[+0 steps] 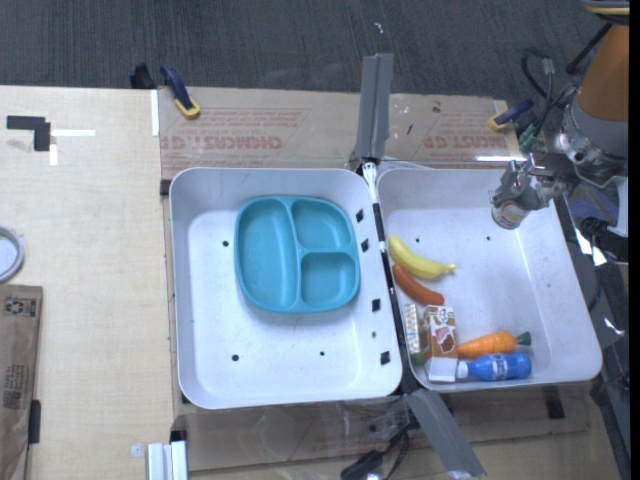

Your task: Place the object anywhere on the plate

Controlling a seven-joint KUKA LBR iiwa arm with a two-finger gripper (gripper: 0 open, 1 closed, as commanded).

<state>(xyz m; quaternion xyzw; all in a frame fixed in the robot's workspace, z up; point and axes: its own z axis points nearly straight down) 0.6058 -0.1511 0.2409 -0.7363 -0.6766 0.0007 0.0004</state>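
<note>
Your tool (512, 211) hangs over the right bin's (560, 268) far right corner; whether it is released or clenched you cannot tell from this angle; the teal plate (297, 254) sits in the left bin (200, 348); banana (418, 258), sausage (417, 285), carton (438, 330), carrot (490, 343) and bottle (495, 368) cluster along the right bin's left and near sides, well apart from the tool.

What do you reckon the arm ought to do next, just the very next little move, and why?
Probably swing the gripper toward the near left corner of the right bin, above the banana. The gripper hangs over the bin's far side, while the toy foods lie clustered along the left wall and the near edge. The blue plate in the left bin carries nothing yet.
</note>
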